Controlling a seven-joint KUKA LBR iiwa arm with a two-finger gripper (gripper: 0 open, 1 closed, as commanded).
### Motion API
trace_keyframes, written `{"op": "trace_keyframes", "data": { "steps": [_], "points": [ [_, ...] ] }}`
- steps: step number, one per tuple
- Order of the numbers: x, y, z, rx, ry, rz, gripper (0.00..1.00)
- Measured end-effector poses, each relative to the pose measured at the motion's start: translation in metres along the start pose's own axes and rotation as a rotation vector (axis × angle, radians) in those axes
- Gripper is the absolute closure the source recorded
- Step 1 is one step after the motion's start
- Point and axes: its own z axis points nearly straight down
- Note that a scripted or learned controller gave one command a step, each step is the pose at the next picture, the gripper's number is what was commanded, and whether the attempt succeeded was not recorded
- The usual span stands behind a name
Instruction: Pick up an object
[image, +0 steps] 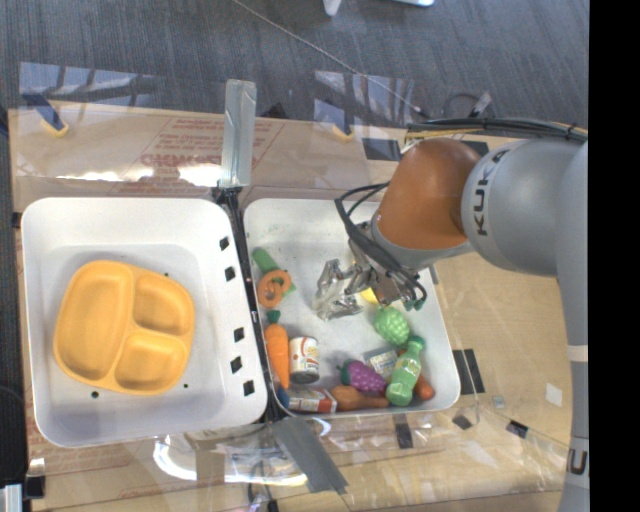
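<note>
- Two white bins: left bin (40, 300), right bin (300, 215).
- One yellow divided plate (122, 326), in the left bin.
- One carrot (277, 355).
- One small can (304, 358).
- One purple grape bunch (366, 377).
- One green bottle (404, 374).

robot lab: taped bins (130, 215), carpet (120, 40)

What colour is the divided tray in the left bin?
The divided tray is yellow-orange, seen in the camera view.

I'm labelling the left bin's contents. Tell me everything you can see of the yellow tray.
The yellow tray is a rounded-corner plate that looks like smooth plastic, moulded into three compartments: one long one on its left side and two smaller ones on its right. It lies flat and face up on the floor of the left bin, slightly turned, with nothing visible in it.
</note>
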Motion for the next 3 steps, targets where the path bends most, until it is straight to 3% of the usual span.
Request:
{"op": "trace_keyframes", "data": {
  "steps": [1, 2, 3],
  "points": [
    [-0.021, 0.027, -0.134, 0.005, -0.010, 0.014, 1.00],
    [-0.063, 0.019, -0.175, 0.000, -0.002, 0.167, 1.00],
    [0.019, -0.006, -0.152, -0.003, 0.003, -0.434, 1.00]
  ]
}}
